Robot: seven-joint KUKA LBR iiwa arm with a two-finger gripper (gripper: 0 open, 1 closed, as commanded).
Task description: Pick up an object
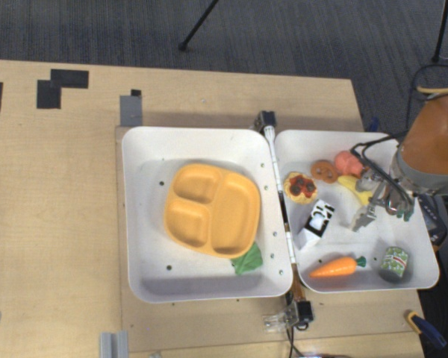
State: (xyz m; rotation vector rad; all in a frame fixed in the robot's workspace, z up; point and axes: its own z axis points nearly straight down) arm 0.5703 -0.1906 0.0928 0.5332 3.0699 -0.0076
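Observation:
My gripper (383, 212) hangs over the middle of the right bin (425, 274), below the grey wrist with its orange band. Its fingers (365, 218) stand open and hold nothing. Just left of it lies a small black-and-white bottle (319, 221). A yellow banana piece (354, 186) and a pink toy (349, 161) lie close above-left, partly hidden by the wrist and cables. An orange carrot (339, 267) lies below the gripper, and a green can (394, 263) sits at the lower right.
A fruit tart (300, 187) and a brown cookie (324, 171) sit in the right bin's upper left. The left bin (138, 200) holds a yellow divided plate (212, 208) with a green leaf toy (249, 260) at its lower edge. A rail (279, 192) separates the bins.

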